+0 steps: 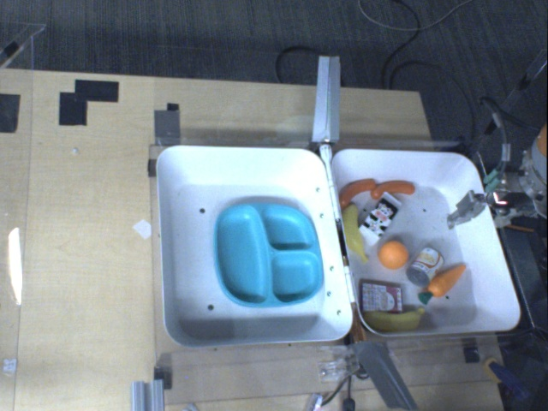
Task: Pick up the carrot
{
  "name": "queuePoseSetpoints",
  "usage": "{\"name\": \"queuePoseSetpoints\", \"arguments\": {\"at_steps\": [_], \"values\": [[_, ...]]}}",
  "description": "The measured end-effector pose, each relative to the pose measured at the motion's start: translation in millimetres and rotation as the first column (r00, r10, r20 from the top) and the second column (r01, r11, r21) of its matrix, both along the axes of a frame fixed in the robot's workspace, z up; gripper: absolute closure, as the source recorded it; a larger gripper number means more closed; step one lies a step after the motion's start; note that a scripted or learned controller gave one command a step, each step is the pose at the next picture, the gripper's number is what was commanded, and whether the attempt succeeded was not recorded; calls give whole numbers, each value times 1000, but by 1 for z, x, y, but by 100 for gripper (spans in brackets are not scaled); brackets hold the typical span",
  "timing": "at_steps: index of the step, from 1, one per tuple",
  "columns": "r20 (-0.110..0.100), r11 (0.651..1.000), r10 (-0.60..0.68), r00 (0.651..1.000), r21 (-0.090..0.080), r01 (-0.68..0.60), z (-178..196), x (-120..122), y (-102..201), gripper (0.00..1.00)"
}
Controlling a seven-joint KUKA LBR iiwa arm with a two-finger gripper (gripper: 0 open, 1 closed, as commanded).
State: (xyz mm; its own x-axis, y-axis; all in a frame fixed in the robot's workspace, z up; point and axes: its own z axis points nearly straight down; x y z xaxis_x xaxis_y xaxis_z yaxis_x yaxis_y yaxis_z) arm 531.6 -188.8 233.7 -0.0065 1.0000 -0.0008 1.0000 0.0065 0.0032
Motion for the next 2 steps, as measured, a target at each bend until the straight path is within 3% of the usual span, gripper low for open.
{"name": "queuePoseSetpoints", "arguments": {"at_steps": [1, 2], "values": [[5, 995, 102, 995, -1, -102, -124, -25, 58, 0], [14, 965, 262, 965, -8, -262, -135, -17, 67, 0]]}}
